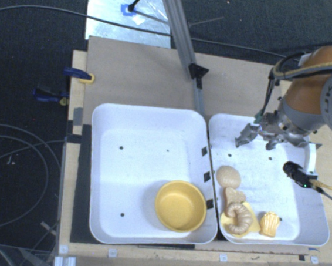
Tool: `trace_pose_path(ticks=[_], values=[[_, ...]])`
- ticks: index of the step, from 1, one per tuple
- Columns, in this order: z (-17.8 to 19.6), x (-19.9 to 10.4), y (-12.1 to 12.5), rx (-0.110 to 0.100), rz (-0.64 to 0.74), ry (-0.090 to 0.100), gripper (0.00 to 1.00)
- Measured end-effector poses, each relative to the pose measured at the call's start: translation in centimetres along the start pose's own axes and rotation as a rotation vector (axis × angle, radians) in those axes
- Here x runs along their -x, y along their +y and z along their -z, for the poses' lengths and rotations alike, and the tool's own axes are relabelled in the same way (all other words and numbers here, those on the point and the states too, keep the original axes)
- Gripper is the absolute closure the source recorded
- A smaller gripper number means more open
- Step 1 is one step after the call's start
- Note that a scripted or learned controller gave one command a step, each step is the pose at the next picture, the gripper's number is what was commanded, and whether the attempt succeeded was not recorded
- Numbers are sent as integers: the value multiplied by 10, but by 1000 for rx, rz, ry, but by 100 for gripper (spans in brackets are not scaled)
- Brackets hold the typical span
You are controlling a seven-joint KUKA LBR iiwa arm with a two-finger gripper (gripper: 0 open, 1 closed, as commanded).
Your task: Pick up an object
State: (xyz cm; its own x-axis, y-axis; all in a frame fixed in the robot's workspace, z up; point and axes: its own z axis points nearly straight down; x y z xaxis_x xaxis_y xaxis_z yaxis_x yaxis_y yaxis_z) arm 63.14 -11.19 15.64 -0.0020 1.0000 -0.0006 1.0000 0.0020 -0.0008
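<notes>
My gripper (255,139) hangs over the far part of the right bin (318,204), its two fingers spread open with nothing between them. Well below it, near the bin's front, lie several pale food-like items: a round beige bun (228,177), a tan piece (234,195) under it, a curled croissant-like piece (239,218) on a yellow item, and a small ridged yellow shell shape (269,223). A yellow bowl (181,205) stands in the front right corner of the left bin (129,149).
A grey pole (184,40) slants down from the top to the bins' far edge. The bench's wooden surface (142,74) lies behind the bins. A blue and yellow clamp (72,75) grips the bench's left edge. Cables run over the dark floor.
</notes>
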Motion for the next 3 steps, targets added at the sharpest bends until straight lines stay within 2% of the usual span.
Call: trace_pose_path(ticks=[1,2,3], values=[[13,0,2,5,0,-1,100],[77,7,5,10,2,-1,100],[89,7,7,5,3,0,100]])
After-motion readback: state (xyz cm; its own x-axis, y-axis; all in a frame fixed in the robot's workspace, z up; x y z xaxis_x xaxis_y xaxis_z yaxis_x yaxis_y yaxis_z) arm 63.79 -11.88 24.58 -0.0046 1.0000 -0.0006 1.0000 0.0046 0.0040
